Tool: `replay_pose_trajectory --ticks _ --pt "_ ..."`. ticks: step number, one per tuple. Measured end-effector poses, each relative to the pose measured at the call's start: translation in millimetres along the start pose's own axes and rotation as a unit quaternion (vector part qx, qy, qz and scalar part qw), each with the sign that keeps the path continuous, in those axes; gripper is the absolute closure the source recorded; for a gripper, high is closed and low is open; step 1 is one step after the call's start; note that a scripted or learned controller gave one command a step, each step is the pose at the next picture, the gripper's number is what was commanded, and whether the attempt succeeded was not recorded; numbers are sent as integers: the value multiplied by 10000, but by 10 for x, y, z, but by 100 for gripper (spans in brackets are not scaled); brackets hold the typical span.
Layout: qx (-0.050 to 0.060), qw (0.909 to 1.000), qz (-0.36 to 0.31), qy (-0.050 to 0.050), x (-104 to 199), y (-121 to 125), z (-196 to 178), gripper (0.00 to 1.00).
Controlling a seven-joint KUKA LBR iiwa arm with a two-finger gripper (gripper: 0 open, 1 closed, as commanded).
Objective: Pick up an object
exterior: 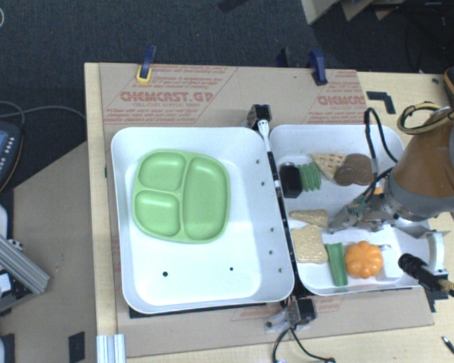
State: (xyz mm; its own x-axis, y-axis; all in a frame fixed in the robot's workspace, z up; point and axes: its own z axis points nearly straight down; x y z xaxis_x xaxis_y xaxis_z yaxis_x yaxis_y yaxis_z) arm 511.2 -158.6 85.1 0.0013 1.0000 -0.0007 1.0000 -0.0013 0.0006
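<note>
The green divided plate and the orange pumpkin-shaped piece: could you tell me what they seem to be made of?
The green divided plate looks like moulded plastic, matte to satin: uniform pale colour, soft rounded compartment edges. The orange pumpkin-shaped piece is probably plastic or rubber toy food: saturated even colour, smooth ribbed lobes; which one, the view leaves open.

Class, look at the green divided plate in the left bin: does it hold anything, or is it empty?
Empty. The green divided plate shows bare green in all three compartments.

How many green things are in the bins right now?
3. A green divided plate lies in the left bin; a small ribbed green piece and a green stick lie in the right bin. The arm may hide others.
</note>
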Motion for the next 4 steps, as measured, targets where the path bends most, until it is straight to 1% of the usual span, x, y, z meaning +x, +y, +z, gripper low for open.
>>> replay_pose_trajectory --ticks 1,2,3,4 --pt "-3 10000 2 3 8 -4 -100 100" --pt "-26 10000 -8 -10 -8 17 -527 100" --pt "-33 10000 -6 -15 -114 43 -1027 100" --pt "-28 10000 -14 -11 -117 55 -1421 100"
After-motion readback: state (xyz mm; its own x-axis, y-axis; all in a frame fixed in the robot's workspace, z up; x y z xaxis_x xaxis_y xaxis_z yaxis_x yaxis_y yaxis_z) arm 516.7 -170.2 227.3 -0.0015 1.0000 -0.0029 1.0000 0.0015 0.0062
